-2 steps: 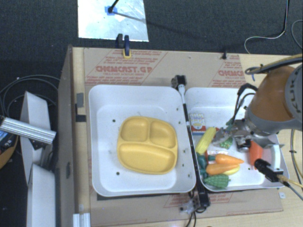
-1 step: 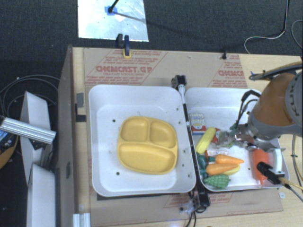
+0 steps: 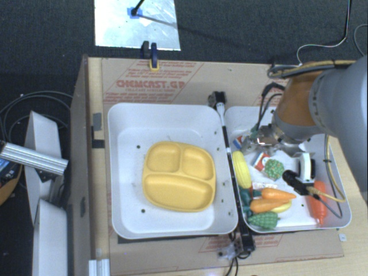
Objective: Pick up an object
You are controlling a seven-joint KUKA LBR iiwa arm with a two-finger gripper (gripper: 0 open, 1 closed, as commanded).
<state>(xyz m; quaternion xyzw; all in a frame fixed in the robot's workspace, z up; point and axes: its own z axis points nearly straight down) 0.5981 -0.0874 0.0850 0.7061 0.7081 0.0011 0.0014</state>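
The right bin holds several toy foods. A yellow corn cob lies along its left wall, and a green broccoli sits beside a small red and white piece. Lower down are an orange carrot, a second orange piece, a yellow banana, a green leafy piece and a red-orange piece at the right. My gripper hangs low over the upper left part of this bin, just above the broccoli and the red and white piece. Nothing shows between its fingers.
The left bin holds a yellow divided plate at its middle. A ridge separates the two bins. The grey arm with its orange band crosses the right bin's upper right corner. Brown cardboard lies under the bins.
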